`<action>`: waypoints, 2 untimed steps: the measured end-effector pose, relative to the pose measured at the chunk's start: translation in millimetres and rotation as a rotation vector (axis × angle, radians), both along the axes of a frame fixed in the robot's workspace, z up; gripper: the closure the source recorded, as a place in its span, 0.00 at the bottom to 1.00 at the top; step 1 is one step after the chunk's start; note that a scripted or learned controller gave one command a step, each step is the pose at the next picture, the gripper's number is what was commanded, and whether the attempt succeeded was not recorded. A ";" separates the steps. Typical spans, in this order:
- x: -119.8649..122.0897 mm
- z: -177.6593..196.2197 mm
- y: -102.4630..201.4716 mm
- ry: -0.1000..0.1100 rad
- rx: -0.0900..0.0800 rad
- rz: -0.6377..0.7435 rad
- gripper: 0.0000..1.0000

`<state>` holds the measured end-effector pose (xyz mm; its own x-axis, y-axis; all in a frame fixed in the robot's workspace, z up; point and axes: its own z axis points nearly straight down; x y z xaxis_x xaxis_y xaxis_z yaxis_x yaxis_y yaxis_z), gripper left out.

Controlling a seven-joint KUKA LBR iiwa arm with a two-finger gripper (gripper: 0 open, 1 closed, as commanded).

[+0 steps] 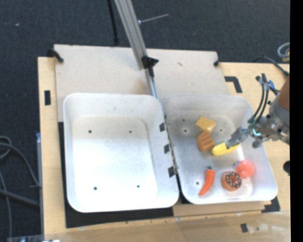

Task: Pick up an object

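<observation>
The right bin (252,110) holds several toys. A yellow block (206,123) lies near its middle, with a brown waffle-like piece (205,142) just below it. A yellow banana (224,148) lies to the right of the waffle piece. Along the front are an orange carrot (207,181), a chocolate donut (232,180) and a pink ball (246,169). My gripper (239,136) reaches in from the right and hangs just above the banana's right end. Nothing is seen held in it.
The left bin (116,150) sits beside the right one, their rims touching. A slanted metal pole (134,32) rises from behind the bins. Cables (265,92) hang by the arm at the right edge.
</observation>
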<state>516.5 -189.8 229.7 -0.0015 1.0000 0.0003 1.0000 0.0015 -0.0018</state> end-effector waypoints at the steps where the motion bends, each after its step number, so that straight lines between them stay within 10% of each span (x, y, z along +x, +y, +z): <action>1: 1.0 2.3 0.0 -0.005 -0.001 -0.001 0.00; 2: 4.3 -46.6 -10.2 0.001 -0.002 -0.003 0.00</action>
